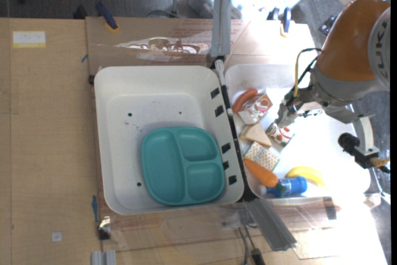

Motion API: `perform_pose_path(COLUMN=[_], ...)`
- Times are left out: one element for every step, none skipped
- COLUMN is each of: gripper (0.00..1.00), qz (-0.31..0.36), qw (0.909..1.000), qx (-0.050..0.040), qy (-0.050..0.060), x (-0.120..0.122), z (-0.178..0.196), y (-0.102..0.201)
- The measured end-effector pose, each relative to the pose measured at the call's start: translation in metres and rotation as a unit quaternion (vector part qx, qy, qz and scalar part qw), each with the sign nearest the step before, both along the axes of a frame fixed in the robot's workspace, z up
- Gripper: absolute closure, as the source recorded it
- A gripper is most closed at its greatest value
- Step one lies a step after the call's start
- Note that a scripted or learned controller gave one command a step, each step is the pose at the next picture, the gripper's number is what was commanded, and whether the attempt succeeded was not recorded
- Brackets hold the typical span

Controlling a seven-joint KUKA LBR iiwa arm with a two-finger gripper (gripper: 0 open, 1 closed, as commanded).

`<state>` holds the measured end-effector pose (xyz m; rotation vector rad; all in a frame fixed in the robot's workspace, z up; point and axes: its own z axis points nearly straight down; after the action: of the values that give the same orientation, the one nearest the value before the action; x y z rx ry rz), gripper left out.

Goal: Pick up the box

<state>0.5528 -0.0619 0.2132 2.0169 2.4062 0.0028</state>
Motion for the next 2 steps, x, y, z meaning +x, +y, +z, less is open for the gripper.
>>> perform_pose_path(gripper=[0.0,0.0], qz=[0.0,-0.144], qw=[1.0,0.9896], qx=[-0.0001,0.0004], qy=[0.0,0.003], x=[0.0,-0.056], z=[0.0,-0.029], y=[0.0,0.09])
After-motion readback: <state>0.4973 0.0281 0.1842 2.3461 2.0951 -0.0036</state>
